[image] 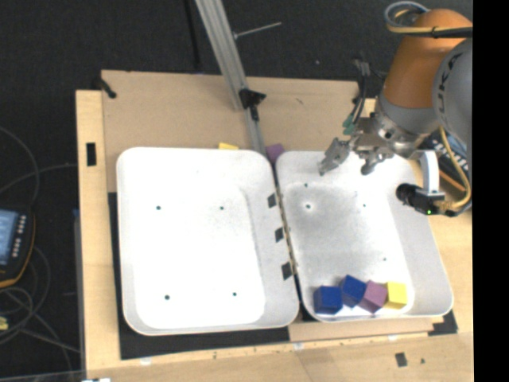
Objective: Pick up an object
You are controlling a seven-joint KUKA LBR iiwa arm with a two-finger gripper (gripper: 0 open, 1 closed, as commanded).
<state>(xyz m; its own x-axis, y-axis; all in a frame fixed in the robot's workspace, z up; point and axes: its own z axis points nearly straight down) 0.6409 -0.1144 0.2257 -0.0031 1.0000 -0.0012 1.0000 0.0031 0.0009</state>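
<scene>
Camera view: the pincer [351, 159] hangs released, grasping nothing (the pick looks unstarted); the blocks, among them a blue block [328, 298], lie well below it.

We observe even, diffuse overhead lighting. The two shallow white plastic bins [191, 237] read bright, nearly washed out, against the tan worktop [175, 110]. Shadows are faint. Overall focus is soft and edges are slightly blurred.
</scene>
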